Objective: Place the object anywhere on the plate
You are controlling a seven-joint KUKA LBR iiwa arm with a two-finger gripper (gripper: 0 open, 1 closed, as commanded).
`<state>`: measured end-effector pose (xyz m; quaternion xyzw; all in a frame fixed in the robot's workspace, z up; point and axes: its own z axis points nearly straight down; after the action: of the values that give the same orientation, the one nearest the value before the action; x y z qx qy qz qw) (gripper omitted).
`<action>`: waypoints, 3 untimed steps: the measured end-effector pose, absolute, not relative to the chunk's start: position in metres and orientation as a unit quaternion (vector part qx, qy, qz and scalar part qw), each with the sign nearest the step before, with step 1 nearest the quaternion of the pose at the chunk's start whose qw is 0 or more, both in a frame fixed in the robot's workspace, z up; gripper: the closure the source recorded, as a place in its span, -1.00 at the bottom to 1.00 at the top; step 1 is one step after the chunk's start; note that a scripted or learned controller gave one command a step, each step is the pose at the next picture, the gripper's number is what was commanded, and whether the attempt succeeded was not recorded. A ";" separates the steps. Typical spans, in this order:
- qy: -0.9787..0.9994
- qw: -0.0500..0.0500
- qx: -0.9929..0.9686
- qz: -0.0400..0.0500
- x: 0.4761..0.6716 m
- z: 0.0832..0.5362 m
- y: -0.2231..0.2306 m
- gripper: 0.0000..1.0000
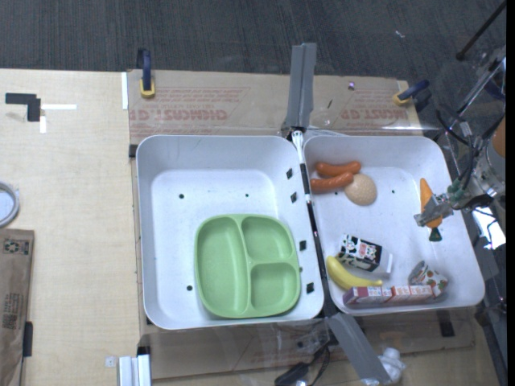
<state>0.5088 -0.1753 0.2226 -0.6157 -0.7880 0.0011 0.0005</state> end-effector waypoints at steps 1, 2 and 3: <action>-0.820 0.001 -0.572 0.000 0.477 0.133 -0.107 1.00; -0.903 -0.001 -0.431 0.000 0.506 0.191 -0.035 1.00; -0.891 0.001 -0.454 0.001 0.489 0.191 0.035 1.00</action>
<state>0.4888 0.0351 0.1907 -0.4536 -0.8912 0.0010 0.0012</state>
